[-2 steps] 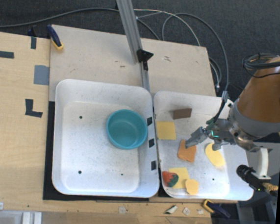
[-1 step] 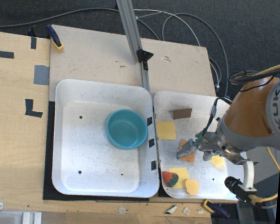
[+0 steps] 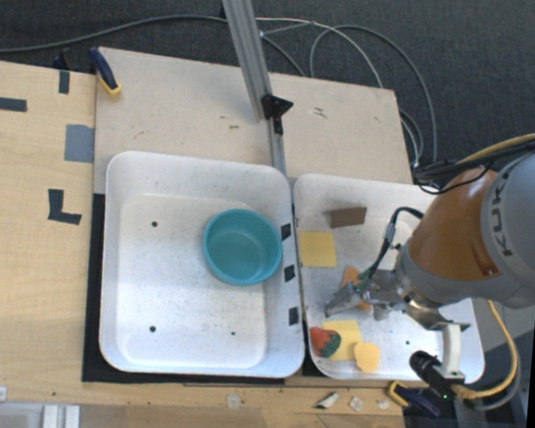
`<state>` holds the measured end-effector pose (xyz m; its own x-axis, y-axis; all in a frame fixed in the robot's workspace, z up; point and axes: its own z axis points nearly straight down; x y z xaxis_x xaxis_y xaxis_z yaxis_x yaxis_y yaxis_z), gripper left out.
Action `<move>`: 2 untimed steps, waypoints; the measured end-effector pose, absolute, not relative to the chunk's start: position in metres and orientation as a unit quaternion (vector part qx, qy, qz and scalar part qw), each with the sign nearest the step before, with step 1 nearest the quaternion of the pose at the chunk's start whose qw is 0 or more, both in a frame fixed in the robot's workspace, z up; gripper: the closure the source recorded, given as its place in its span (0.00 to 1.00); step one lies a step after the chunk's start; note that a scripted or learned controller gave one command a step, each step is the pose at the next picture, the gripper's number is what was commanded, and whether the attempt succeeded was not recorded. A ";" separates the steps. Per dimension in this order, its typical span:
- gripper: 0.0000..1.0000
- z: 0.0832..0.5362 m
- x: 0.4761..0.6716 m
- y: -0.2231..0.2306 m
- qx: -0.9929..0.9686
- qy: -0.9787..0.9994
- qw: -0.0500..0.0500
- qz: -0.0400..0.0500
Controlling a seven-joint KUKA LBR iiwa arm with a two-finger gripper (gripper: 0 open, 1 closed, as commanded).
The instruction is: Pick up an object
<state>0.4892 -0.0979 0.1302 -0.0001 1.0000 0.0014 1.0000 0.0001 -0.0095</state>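
Reaching in from your right, the arm [image 3: 476,243] has its gripper [image 3: 352,296] low in the right bin [image 3: 396,194], near the middle of that bin's floor. You can see grey metal fingers [image 3: 337,305] slanting down toward the left, with a small orange piece [image 3: 351,276] just beside them, but from this angle you cannot tell whether the gripper is released, clenched or grasping anything, so treat its state as unknown.

Just below the gripper, toward the near wall of the same bin, lies a cluster of objects to pick from: a yellow block [image 3: 345,333], a small red and green item [image 3: 324,341] touching its left side, and a rounded yellow lump [image 3: 367,357] to its right. Above the gripper and slightly left, a flat yellow square [image 3: 318,249] lies close to the wall shared with the other bin. Farther back sits a brown block [image 3: 346,216], apart from the square.

Across the divider, the left bin [image 3: 128,242] holds a teal bowl [image 3: 242,245], upright, resting toward its right side.

Beyond the bins, a grey pole [image 3: 251,42] slants up from the bench, and black cables [image 3: 360,38] loop over the dark floor.
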 end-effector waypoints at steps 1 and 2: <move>0.00 0.088 0.489 -0.098 -0.707 -0.707 0.000 0.001; 1.00 0.100 0.489 -0.097 -0.706 -0.708 0.001 0.000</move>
